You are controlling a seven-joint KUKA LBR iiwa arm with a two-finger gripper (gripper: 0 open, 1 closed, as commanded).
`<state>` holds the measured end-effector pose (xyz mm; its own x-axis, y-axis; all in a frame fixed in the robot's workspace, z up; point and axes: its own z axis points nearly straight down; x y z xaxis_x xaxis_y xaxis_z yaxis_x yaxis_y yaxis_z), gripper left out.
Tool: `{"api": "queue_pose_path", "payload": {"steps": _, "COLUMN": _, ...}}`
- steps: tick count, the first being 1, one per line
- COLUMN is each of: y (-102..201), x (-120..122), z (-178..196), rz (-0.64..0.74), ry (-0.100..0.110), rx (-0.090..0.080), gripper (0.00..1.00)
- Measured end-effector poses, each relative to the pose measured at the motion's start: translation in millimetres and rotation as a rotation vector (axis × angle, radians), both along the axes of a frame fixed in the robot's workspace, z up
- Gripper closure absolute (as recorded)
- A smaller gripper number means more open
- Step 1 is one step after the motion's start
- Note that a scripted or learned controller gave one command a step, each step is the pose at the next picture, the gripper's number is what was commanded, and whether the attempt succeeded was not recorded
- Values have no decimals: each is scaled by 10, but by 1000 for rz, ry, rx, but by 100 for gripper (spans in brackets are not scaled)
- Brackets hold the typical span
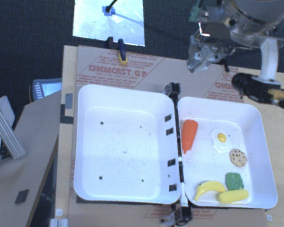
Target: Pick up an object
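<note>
In the right bin (265, 146), the carrot (188, 135) lies at nine o'clock, likely light, stiff, smooth plastic; its thick upper end suits a grasp. The hand (200, 59) hovers at twelve; its state cannot be told.

Readable text: red block lettering printed on the brown cardboard sheet (151, 69) lying under the two bins. Left of centre, near the sheet's far edge, it reads "CHEMCAST G P" or close to it; last characters unclear. The same red print repeats at the far right of the sheet, partly hidden, only fragments legible. More red print shows on the sheet's near edge below the bins, too small and cut off to read. No legible marks elsewhere.
</note>
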<state>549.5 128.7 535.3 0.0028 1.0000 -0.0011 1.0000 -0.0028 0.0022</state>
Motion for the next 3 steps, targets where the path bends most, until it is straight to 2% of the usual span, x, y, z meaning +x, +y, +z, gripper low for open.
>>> {"api": "queue_pose_path", "payload": {"steps": 1, "y": -467, "x": 154, "z": 0, "rz": -1, "ry": -1, "rx": 0, "gripper": 100}}
{"api": "queue_pose_path", "payload": {"steps": 2, "y": 323, "x": 123, "z": -4, "rz": 13, "ry": 0, "rx": 4, "gripper": 100}}
{"api": "queue_pose_path", "payload": {"steps": 3, "y": -176, "x": 337, "z": -1, "rz": 0, "ry": -1, "rx": 0, "gripper": 100}}
